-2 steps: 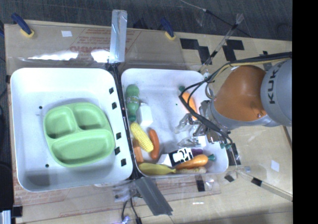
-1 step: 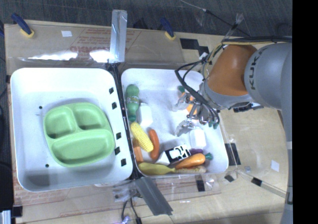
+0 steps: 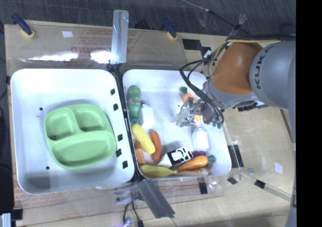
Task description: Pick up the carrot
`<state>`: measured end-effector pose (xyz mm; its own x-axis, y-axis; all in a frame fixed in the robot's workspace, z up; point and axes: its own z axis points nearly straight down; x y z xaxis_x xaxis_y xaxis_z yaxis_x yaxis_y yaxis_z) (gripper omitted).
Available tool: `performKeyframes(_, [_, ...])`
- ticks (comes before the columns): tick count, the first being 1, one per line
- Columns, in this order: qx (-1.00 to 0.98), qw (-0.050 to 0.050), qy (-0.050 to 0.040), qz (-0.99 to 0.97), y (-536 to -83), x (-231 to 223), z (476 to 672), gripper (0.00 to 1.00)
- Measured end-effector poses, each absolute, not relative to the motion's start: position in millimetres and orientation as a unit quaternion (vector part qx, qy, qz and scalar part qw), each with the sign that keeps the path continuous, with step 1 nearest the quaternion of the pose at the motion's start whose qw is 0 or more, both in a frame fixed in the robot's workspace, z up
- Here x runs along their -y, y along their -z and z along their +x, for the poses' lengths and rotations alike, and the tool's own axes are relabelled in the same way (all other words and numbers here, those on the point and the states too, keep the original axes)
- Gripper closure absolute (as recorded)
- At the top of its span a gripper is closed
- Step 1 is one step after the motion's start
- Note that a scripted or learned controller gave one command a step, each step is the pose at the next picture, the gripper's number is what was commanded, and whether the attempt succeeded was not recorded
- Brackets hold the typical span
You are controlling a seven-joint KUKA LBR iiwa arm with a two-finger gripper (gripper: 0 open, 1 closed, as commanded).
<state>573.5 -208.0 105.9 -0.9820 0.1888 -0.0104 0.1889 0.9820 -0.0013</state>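
while gripper (image 3: pixel 193 114) hovers low in right bin (image 3: pixel 166 77), upper right part, carrot (image 3: pixel 193 162) lies at bin's front edge, below gripper in view, well apart. carrot's long axis runs roughly left-right, green top toward right. arm (image 3: pixel 241 72) reaches in from right, wrist bent down. finger state: cannot tell.

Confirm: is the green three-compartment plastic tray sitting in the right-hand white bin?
No, the green three-compartment plastic tray sits in the left white bin, apart from the toy food in the right bin.
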Motion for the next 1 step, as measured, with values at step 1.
performKeyframes(1, [-0.961, 0.002, 0.0003, 0.277, -148.9, 210.2, 597.5, 1.00])
